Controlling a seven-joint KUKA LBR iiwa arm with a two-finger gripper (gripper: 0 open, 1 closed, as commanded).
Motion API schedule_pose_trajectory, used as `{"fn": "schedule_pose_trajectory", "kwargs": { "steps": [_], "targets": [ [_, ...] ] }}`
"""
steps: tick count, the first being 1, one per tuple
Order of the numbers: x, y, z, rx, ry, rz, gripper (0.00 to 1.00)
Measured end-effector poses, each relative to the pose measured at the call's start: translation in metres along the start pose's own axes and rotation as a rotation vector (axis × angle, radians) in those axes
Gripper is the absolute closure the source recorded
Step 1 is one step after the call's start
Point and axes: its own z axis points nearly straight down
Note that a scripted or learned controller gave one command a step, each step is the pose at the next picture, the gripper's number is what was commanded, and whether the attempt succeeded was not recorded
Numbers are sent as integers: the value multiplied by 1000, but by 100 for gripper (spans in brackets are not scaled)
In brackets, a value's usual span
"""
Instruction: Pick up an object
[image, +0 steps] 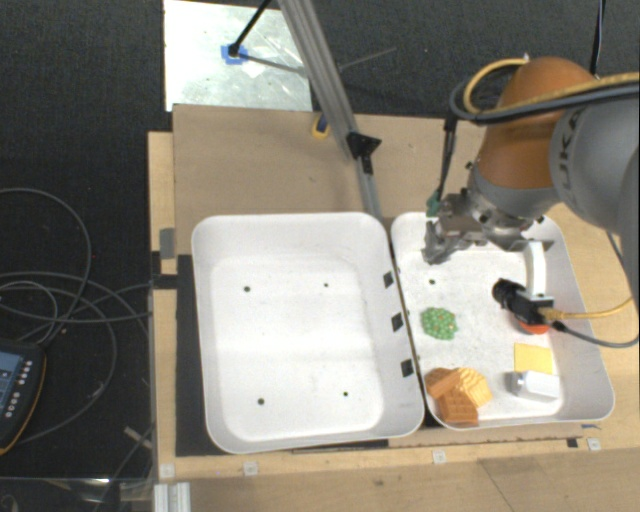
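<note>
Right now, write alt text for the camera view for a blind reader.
A grey robot arm's gripper hangs over the far end of the right-hand bin, which holds a green lump, an orange-tan block, a yellow block and a small silvery item.

Reached in from the right with the grey arm (605, 150), the orange band (525, 120) bulging above the wrist (495, 205). Bent downward there and held the gripper (437, 245) pointing down and a little leftward, just below and left of the wrist.
</note>
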Motion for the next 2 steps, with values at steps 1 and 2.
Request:
{"fn": "schedule_pose_trajectory", "kwargs": {
  "steps": [1,2],
  "targets": [
    [43,-9,-1,-1,0,0,100],
    [90,-22,-15,-3,0,-1,100]
  ]
}}
